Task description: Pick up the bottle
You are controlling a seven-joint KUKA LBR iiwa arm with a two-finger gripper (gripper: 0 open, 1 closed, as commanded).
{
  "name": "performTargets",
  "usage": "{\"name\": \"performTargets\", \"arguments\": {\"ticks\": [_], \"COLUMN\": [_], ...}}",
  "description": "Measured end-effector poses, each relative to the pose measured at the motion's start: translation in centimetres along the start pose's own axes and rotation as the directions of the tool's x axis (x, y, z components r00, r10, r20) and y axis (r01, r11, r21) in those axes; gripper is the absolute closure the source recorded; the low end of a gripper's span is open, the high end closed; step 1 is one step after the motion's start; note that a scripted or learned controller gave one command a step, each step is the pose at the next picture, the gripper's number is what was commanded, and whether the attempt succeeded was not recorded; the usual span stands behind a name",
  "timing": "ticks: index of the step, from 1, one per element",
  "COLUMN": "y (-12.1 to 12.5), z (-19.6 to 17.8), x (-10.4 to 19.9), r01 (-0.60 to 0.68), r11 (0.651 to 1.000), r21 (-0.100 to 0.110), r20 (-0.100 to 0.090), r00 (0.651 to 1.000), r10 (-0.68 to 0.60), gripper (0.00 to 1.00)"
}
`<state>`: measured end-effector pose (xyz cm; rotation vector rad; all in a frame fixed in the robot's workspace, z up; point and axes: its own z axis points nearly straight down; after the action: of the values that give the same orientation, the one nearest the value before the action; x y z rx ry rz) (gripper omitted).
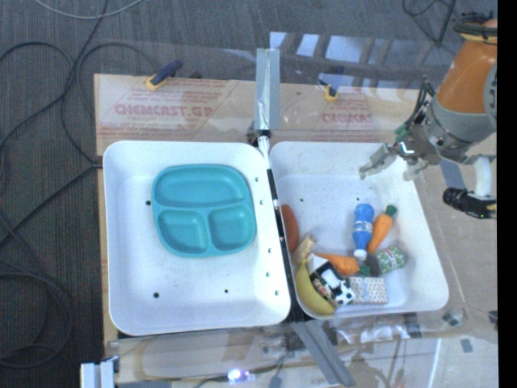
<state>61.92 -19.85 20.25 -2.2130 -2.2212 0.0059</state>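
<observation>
The blue-and-white bottle [363,229] lies in the right bin [323,186], toward that bin's near half, with its blue cap end pointing away from the camera and its white base toward the clutter below. Just beside it on the right, an orange toy carrot [380,229] with a green top lies nearly parallel and seems to touch it along one side. Nearer the front rim sit a second carrot [342,263], a small green patterned can [390,259], a flat patterned packet [367,290], a black-and-white toy [330,285] and a yellow banana [311,290] curving along the bin's front left corner; a red-orange sausage-like piece [290,227] rests against the left wall. The tool [393,158] hangs over the far right part of the right bin, well apart from the bottle, with its two fingers spread and nothing between them. The grey arm with its orange band [468,79] comes in from the right. The left bin [129,241] holds a teal divided plate [203,208] with three compartments. Both bins rest on a desk [186,111] covered with a printed sheet, and a yellow clamp [164,73] sits at its far edge.
</observation>
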Motion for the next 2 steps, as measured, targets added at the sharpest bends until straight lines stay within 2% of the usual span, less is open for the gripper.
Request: {"name": "performTargets", "arguments": {"ticks": [1,2], "y": [-2.6,0.3], "z": [10.9,11.6], "x": [2.4,0.0], "r01": [0.111,0.069], "r11": [0.994,0.998], "r21": [-0.001,-0.012], "r20": [0.0,0.002], "r00": [0.994,0.998], "r10": [-0.111,-0.069], "gripper": [0.0,0.0]}}
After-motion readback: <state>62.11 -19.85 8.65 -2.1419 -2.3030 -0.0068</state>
